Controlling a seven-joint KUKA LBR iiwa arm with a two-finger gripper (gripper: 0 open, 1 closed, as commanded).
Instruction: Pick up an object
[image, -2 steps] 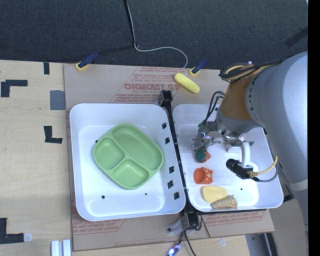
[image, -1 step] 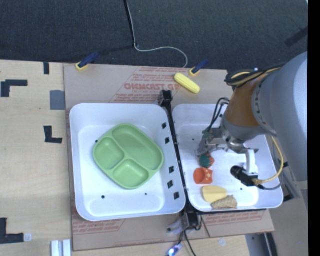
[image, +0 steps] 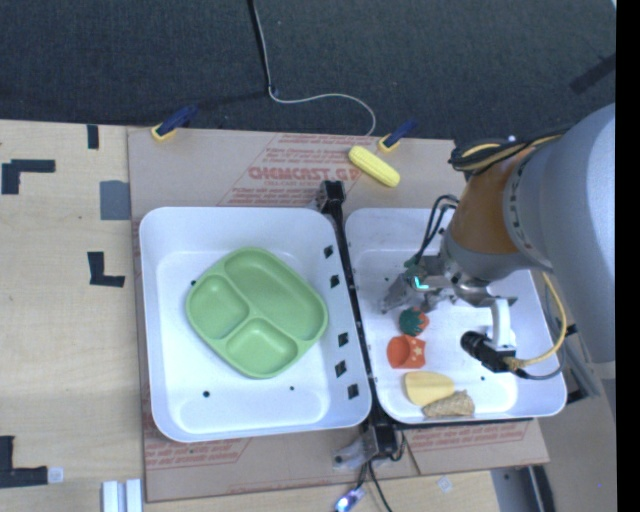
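Currently the arm reaches in from the right and is bent down over the right bin, with the claw low above the bin floor near the bin's left-centre. Whether the claw is spread or closed cannot be determined at this resolution, and nothing can be confirmed as held.

The task names no specific object, so any item in the right bin qualifies. Candidates lie in a loose column under and in front of the claw:

- A small dark green and red item sits just below the claw tip; contact cannot be confirmed.
- An orange-red piece lies just beyond it, toward the front of the bin.
- A pale yellow wedge rests near the front wall, touching a tan, crumbly-looking piece.

Judged from the claw position, the green and red item is the probable target, and the step in hand is the descent or the closing phase. Because the items are near one another, a wide approach risks nudging a neighbour.

The left bin holds a green divided plate, lying flat and well apart from the arm. A yellow corn-like toy lies outside both bins on the cardboard sheet that covers the worktop, out of the working area. A yellow-and-black cable loops beside the wrist, placed clear of the items.
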